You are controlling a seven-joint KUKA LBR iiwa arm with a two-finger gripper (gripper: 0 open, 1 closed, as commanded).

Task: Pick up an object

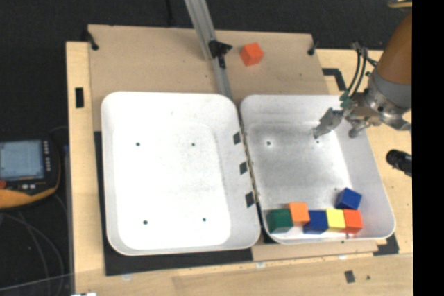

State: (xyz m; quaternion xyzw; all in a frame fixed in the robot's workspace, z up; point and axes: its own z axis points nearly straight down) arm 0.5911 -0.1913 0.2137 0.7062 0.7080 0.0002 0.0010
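Pincer (341,123), state impossible to tell, above the right bin (291,149); advisable target: the lone blue cube (349,199), approached vertically, clear of the cube row (316,220)

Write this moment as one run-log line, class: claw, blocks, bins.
claw: above right white bin, upper part, holding nothing | six coloured cube blocks: along the bin's near edge | orange cube: on bench, outside bins
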